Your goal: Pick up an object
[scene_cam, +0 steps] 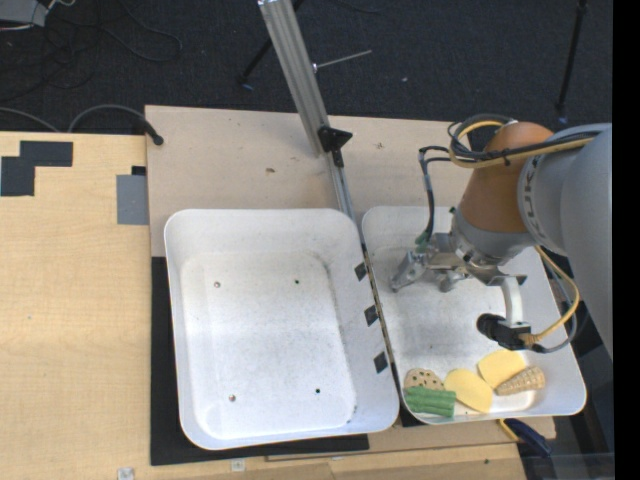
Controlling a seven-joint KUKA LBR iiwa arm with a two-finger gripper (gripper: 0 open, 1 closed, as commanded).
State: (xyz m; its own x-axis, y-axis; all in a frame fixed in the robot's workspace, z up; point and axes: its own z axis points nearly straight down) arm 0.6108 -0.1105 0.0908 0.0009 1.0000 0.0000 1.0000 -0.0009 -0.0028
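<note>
Starting at the gripper, we cannot tell its finger state; it hangs over the right bin, wrist and orange band rising rightward. The objects lie in that bin's near corner, well apart.

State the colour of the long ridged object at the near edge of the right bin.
Green, seen in the camera view.
</note>
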